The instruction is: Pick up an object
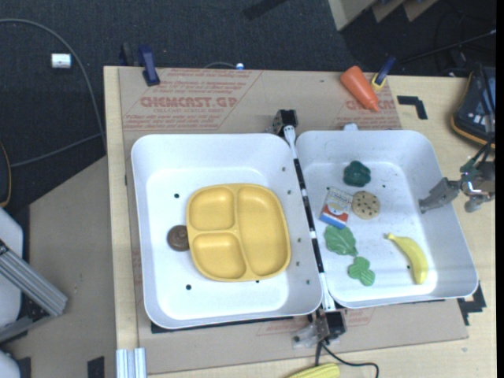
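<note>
You have the bench (94, 235) carrying two bins: the left bin (150, 172) is mostly taken up by a yellow tray (236, 231), with a brown disc (178, 238) tucked against its left edge. The right bin (417, 152) holds the loose pickable things, spread apart so each can be reached: a banana (411, 257) near the right wall, a leaf (340, 239), a green blob (361, 272), a dark green piece (357, 173), a cookie (365, 205) and a small card (336, 206). Your gripper (442, 194) sits at the right bin's right rim, above the banana, holding nothing; how wide it stands you cannot tell.
</note>
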Tool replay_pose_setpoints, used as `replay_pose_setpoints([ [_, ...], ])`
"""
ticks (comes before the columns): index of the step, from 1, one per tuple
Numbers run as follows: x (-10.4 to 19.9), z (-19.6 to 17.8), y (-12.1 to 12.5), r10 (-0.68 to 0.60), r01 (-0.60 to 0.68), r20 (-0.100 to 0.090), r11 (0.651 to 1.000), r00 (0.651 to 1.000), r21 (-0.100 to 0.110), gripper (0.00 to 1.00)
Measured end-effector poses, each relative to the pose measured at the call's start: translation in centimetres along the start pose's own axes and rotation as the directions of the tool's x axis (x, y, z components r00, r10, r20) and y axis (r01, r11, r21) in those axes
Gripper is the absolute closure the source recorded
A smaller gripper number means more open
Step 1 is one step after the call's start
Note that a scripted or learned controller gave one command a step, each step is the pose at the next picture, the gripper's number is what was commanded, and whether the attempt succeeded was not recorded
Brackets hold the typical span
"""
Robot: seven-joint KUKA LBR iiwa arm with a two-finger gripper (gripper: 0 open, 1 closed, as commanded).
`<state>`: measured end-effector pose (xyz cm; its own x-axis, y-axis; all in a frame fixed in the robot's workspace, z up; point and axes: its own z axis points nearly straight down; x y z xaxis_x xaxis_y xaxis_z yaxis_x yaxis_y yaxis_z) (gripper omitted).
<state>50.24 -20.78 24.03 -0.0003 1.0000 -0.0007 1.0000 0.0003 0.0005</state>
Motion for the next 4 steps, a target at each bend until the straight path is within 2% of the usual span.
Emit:
replay_pose_setpoints([
  [1,-1.6,9.3,1.7,0.001,-0.001,-0.001,1.000,1.000,0.001,0.00],
  [2,0.6,15.6,0.0,0.001,-0.001,-0.001,1.000,1.000,0.001,0.00],
  [3,0.6,14.6,0.0,0.001,-0.001,-0.001,1.000,1.000,-0.001,1.00],
  [4,7.7,15.5,9.4,-0.001,0.001,-0.001,1.000,1.000,-0.002,1.00],
])
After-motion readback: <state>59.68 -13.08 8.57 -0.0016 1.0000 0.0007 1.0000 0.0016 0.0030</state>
